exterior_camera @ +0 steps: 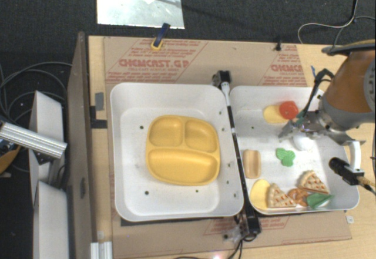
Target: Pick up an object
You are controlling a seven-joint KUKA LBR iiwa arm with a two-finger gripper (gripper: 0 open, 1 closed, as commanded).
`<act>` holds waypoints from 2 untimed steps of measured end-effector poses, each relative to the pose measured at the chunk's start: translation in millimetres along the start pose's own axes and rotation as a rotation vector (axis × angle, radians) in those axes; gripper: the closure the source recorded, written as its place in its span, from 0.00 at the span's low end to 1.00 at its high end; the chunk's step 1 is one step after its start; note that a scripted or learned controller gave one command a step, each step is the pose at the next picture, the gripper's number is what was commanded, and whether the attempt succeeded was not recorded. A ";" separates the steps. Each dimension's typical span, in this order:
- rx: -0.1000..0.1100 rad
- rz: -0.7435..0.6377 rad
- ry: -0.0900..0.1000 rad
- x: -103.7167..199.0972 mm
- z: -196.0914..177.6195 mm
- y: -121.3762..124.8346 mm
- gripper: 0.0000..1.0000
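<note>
While the grey arm with its orange band (346, 90) reaches into the right-hand shallow white bin (258, 134), nothing is lifted yet
Left bin (126, 193) holds a yellow divided plastic plate (182, 150); the tool (302, 128) hangs between a red-and-yellow toy (281, 112) and a small green toy piece (286, 156), probably light, stiff and slick, best pinched across its middle; I cannot tell how the tool is set, its tips blur into the bin

The left bin (126, 134) holds a yellow divided plate (182, 150) at its middle. In the right bin (258, 128), the claw (296, 130) hangs just beside a red and yellow piece (281, 112). Below the claw lie a green piece (286, 156), a bread roll (252, 163) and waffle wedges (296, 191).
</note>
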State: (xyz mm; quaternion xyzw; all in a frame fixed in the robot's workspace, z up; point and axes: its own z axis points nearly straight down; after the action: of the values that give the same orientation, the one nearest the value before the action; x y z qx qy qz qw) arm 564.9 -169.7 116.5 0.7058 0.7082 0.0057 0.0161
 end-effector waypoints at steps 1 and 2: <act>0.000 0.000 0.000 -0.6 4.9 -4.8 0.00; 0.001 0.001 0.000 -0.6 5.3 -5.4 0.00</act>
State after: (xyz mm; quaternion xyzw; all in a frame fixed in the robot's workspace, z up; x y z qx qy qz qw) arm 559.7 -170.4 111.0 0.7061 0.7079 0.0053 0.0157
